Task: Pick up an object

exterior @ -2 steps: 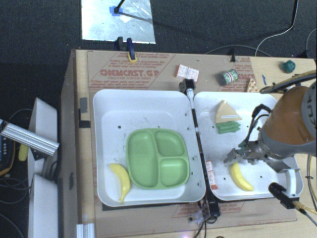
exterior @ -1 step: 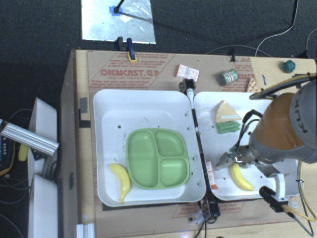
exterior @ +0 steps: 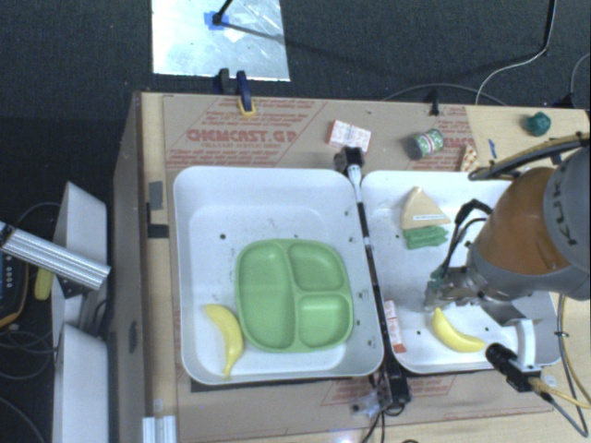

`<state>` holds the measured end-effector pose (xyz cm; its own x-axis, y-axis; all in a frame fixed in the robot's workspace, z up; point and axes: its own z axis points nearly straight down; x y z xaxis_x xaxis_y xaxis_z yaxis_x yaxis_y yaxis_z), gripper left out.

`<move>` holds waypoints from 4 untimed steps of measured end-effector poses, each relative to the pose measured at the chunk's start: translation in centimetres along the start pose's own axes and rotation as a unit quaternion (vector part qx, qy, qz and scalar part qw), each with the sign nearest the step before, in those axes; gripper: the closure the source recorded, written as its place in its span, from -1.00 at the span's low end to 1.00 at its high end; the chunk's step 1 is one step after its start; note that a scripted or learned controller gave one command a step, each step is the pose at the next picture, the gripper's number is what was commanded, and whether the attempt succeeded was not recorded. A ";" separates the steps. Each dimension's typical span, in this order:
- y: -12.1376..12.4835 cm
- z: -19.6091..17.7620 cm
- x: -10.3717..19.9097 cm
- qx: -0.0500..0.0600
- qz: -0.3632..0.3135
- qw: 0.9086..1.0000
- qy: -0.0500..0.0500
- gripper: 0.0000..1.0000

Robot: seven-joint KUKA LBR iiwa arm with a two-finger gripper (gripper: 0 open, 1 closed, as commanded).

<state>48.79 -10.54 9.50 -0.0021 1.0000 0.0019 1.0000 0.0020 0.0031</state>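
Observation:
In the right bin [exterior: 397, 247] a yellow banana [exterior: 454, 331] lies near the front wall. A cream wedge [exterior: 422, 208] and a green block [exterior: 426, 237] rest farther back in the same bin. My gripper [exterior: 440, 293] hangs low just above the banana's left end, under the orange and grey wrist. The left bin [exterior: 212, 192] holds a green divided plate [exterior: 295, 293] and a second banana [exterior: 225, 337] at its front left.
The arm's bulk [exterior: 531, 233] covers the right part of the right bin. A small green can [exterior: 427, 142] and a teal knob [exterior: 538, 123] sit on the bench behind the bins. A card label [exterior: 349, 136] lies beside the bins' back edge.

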 end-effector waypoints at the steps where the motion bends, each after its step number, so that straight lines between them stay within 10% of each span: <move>1: 0.0 -9.0 2.9 -0.001 -0.001 1.000 -0.001 1.00; 2: 0.0 -8.9 2.9 0.000 0.000 1.000 -0.001 -1.00; 3: 3.2 0.3 -0.1 0.003 0.001 1.000 -0.001 -1.00; 4: 3.3 -0.9 -0.1 0.001 0.000 1.000 -0.001 1.00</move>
